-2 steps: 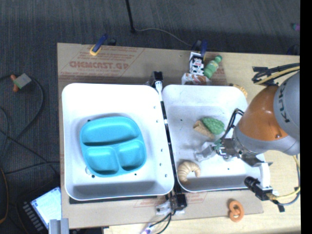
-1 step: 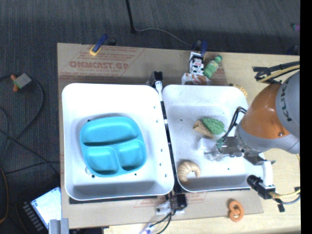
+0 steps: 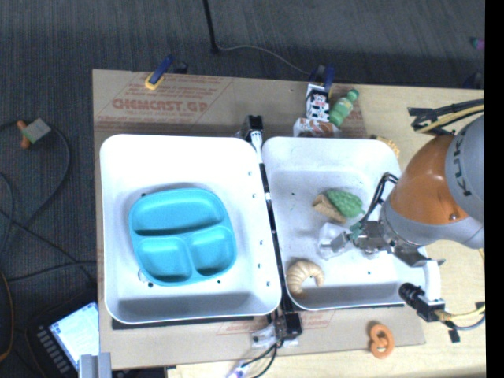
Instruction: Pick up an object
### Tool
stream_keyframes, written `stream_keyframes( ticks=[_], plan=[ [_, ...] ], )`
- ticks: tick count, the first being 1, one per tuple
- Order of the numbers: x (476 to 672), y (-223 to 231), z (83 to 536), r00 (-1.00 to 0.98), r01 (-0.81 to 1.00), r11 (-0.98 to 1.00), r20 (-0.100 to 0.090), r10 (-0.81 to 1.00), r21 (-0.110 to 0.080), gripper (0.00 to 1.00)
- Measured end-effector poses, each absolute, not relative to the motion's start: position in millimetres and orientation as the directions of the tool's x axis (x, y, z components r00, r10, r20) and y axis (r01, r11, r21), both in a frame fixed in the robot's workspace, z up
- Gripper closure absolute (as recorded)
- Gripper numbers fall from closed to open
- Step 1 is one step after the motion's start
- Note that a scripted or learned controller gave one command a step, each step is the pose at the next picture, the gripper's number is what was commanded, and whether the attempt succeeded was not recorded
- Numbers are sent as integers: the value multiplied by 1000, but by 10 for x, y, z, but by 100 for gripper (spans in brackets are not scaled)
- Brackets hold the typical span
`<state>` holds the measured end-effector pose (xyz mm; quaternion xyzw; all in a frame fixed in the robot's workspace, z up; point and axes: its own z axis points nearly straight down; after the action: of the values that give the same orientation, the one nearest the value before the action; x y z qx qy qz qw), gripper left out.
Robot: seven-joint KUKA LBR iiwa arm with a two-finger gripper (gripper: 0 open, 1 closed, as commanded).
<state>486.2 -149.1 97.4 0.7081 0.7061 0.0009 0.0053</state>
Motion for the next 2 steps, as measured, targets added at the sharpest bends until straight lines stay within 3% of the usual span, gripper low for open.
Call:
stream_keyframes(
  ticks=[1,2],
  plan=[
    [5298,-1178,911,-1,1000,1,-1,1000,3,0],
    [6065,-1128,878,-1,1000,1,-3,1000,9,0]
  ],
)
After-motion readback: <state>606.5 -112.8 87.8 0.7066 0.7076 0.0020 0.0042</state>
